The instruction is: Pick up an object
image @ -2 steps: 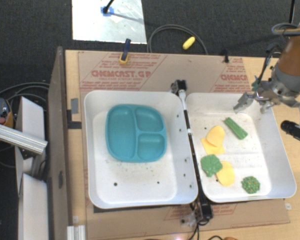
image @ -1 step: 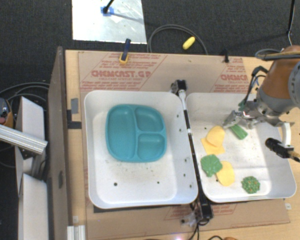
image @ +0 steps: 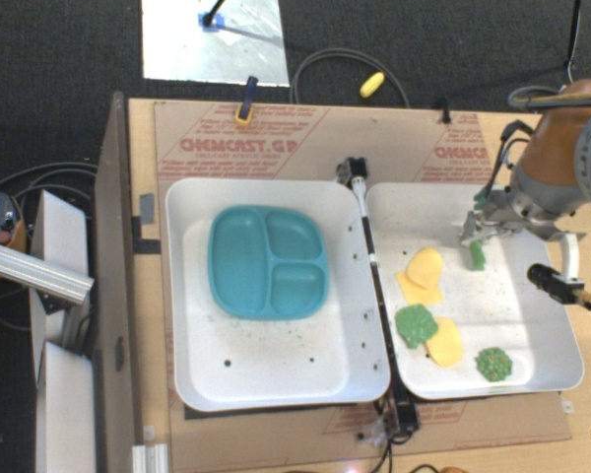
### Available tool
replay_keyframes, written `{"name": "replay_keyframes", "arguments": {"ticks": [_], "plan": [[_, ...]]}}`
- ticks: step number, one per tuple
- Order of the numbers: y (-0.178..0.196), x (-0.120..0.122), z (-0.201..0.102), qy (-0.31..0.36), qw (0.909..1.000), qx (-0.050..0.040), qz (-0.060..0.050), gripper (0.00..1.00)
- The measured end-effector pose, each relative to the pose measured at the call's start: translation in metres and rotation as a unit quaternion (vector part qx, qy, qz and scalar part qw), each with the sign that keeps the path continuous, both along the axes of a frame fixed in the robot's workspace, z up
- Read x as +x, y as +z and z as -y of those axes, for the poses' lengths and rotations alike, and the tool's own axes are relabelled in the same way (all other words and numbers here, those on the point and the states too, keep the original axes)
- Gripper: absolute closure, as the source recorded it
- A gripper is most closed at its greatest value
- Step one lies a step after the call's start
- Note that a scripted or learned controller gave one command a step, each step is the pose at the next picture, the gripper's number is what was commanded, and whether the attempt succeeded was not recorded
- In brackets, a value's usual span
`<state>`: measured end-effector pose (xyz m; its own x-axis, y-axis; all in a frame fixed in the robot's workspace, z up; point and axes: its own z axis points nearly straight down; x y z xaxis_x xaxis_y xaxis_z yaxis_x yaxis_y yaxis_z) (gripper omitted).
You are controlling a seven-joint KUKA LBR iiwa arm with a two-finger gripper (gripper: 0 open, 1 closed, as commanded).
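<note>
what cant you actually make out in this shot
- Gripper, camera view: the wrist above covers the fingertips, so its grip is unclear.
- Green piece beneath it: held or just lying in the right bin, too small to tell.
- Arm: cut off by the right edge.

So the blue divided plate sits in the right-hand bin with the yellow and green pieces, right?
Not quite. The camera view shows the blue divided plate alone in the left bin. The yellow pieces and green pieces lie in the right bin.
</note>
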<state>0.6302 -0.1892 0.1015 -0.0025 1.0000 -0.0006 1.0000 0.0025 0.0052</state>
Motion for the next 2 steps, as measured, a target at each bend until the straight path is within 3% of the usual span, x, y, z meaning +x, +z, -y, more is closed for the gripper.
{"name": "replay_keyframes", "arguments": {"ticks": [1, 2], "plan": [[0.110, -0.023, -0.082, 0.005, 1.0000, 0.0012, 0.003, 1.00], [0.105, -0.029, -0.145, 0.004, 1.0000, 0.0011, -0.002, 1.00]]}}
